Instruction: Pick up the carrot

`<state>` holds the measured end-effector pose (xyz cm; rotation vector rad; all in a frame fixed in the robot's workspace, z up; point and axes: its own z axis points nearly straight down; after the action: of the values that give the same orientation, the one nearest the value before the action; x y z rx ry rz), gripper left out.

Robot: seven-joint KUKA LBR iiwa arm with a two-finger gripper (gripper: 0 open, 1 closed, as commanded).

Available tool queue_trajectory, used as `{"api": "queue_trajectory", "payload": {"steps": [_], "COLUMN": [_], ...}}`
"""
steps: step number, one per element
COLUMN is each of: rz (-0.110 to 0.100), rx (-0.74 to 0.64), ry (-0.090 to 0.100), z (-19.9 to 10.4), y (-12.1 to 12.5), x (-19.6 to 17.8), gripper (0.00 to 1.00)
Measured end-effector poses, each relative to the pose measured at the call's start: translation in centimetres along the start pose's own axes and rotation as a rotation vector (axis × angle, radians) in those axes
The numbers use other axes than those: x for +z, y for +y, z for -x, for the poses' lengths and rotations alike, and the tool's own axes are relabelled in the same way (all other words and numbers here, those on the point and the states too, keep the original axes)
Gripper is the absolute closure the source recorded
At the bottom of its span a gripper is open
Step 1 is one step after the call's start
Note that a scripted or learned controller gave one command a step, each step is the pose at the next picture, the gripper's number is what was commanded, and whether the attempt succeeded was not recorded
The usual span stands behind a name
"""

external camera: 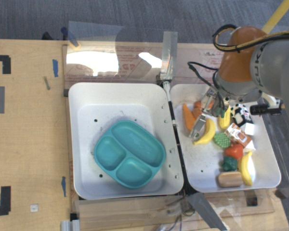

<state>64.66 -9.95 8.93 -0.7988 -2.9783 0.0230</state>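
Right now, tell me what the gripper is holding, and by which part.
Cannot be told. The gripper sits low among the toy food, beside the carrot and over a banana, but no object shows gripped in it.

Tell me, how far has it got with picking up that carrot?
Done: the arm has reached into the right bin, and its gripper is low among the toy food. In hand: it sits right beside the carrot, just above a banana. Left: the carrot lies on the bin floor, not lifted, and I can't tell whether it is gripped.
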Motion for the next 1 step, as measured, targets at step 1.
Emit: {"api": "queue_trajectory", "payload": {"steps": [1], "rz": [0.035], "rx": [0.191], "ry": [-0.047], "z": [-2.88], "y": [-0.92], "x": [0.51], "gripper": [0.00]}}
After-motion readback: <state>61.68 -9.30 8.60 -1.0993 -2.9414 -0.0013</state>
